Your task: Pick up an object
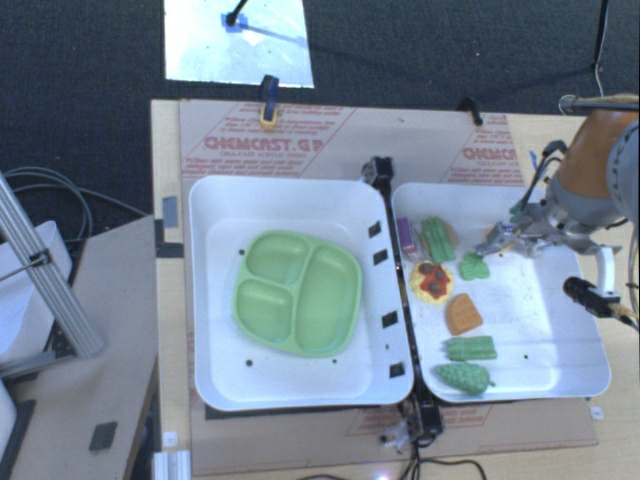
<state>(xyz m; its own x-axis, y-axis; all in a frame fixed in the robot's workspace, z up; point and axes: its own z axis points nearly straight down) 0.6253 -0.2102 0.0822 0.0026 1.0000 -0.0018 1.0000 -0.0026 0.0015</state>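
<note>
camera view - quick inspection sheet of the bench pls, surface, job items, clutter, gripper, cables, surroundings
surface: two white bins side by side, left bin and right bin, on a board printed with red lettering.
job's things: toy foods in the right bin: orange piece, pizza slice, several green pieces, one near the front wall.
clutter: green divided plate in the left bin.
grippers: gripper low over the right bin's far side, beside a small green piece; grasp cannot be judged.
cables: grey cables at far left.
surroundings: dark carpet, pale sheet on it.
</note>
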